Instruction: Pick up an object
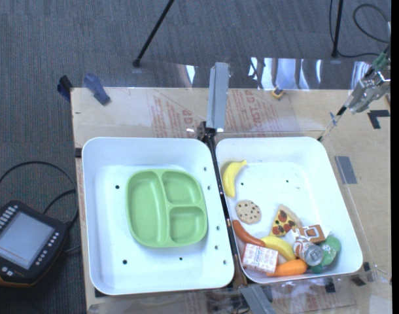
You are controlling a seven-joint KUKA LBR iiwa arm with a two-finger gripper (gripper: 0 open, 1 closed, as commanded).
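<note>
From the overhead camera I see the gripper (368,91) up at the far right, well above and beyond the right bin (317,150); it is too small and blurred for me to tell how it stands, and I see nothing in it. The left bin (95,175) bears a green divided plate (167,208). In the right bin lie a banana (231,175) and a cookie (248,211), with a pizza slice (286,222), carrot (290,267) and other toy food crowded in the near corner (touching one another).
</note>
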